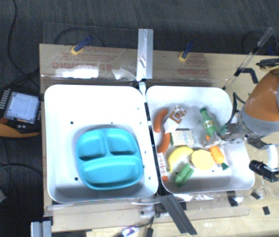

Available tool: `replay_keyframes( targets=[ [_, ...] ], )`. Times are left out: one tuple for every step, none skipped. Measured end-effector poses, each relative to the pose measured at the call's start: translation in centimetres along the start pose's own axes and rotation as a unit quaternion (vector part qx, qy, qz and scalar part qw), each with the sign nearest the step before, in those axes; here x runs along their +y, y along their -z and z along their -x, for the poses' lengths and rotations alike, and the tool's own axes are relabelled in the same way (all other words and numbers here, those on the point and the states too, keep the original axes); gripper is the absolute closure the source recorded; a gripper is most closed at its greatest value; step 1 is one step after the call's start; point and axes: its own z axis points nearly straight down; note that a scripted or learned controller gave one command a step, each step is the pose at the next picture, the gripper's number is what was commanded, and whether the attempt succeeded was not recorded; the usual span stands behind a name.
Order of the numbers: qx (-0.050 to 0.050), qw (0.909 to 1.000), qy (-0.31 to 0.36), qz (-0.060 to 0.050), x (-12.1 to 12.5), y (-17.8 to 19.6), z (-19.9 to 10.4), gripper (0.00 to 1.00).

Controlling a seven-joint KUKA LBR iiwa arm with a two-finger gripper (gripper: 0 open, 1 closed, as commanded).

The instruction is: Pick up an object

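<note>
1. The arm (266,105), grey with an orange band, comes in at 3 o'clock of the view and hangs over the right rim of the right bin (233,181).
2. The gripper (226,132) sits just inside that rim, at about 3 o'clock of the bin; whether it is released or clenched cannot be told, and nothing shows as grasped.
3. The objects to pick lie bunched in the right bin. Just beside the gripper, at its 9 o'clock, stands a green bottle (208,122), tilted.
4. At the gripper's 7 o'clock lies a small orange piece (217,154), touching a yellow round piece (201,159).
5. At 9 o'clock of that round piece sits a yellow lemon-like piece (178,154), with a green piece (183,174) against its lower edge, at 6 o'clock.
6. Further toward 9 o'clock of the bin, along the divider, lie two red-orange sausage shapes (159,119), one above the other, with a small white box (182,136) and a brown-and-white packet (178,114) between them and the bottle.
7. The pieces crowd one another, so most have a neighbour touching or just beside them.
8. The left bin (60,107) holds a blue divided tray (110,157), well apart from the gripper.
9. Outside the bins, at 9 o'clock of the view, a handheld control unit (16,111) lies on the dark floor.
</note>
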Motion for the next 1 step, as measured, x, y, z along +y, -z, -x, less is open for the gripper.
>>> replay_keyframes(
  targets=[
    [-0.005,0.9945,-0.105,-0.002,2.07,11.99,-1.66,1.00]
  ],
)
